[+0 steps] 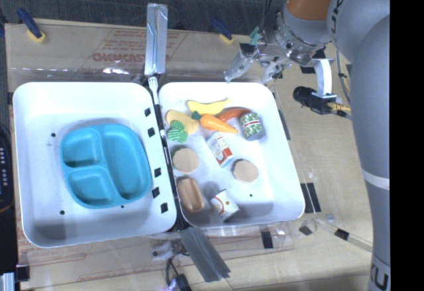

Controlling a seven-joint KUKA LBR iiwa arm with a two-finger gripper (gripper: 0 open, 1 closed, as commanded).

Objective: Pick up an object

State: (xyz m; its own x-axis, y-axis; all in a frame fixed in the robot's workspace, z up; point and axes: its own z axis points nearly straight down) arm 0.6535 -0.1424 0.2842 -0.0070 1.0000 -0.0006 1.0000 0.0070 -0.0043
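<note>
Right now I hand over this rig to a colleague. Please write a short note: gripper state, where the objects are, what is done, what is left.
Gripper: open, holding nothing, above the far rim of the right bin.
Right bin contents: banana, carrot, green can, small bottle, two round cookies, bread roll, cup.
Left bin: blue divided tray.
Done: nothing picked yet.
Left: lower into the right bin, grasp one object, lift it.

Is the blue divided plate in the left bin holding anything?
Empty: the blue divided plate shows bare blue in all three compartments inside the left bin.
</note>
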